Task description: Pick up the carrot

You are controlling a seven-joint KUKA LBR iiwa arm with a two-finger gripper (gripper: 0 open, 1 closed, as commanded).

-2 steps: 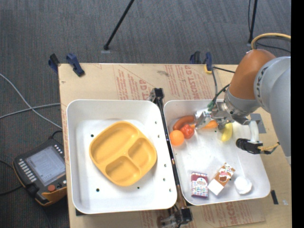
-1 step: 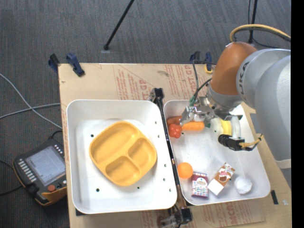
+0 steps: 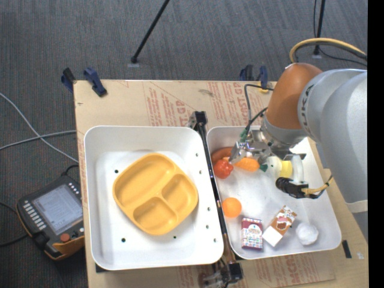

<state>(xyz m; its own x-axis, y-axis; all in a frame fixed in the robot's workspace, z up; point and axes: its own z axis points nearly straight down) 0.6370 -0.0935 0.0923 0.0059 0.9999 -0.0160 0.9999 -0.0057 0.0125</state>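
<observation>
A cardboard-topped bench (image 3: 150,101) bears two white bins (image 3: 99,161) side by side.

Dark grey ribbed carpet (image 3: 120,29) covers the floor around a bench topped with brown printed cardboard (image 3: 168,101), held by blue clamps (image 3: 93,80) at its far edge. Thin black stand legs (image 3: 153,23) slant across the far floor. A handheld control pendant (image 3: 51,218) lies at near left, grey cables (image 3: 36,134) trailing beside it

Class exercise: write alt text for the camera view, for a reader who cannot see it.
A grey and orange robot arm reaches from the right into the right bin, its gripper beside an orange carrot and a red tomato. The left bin holds a yellow divided plate.
</observation>
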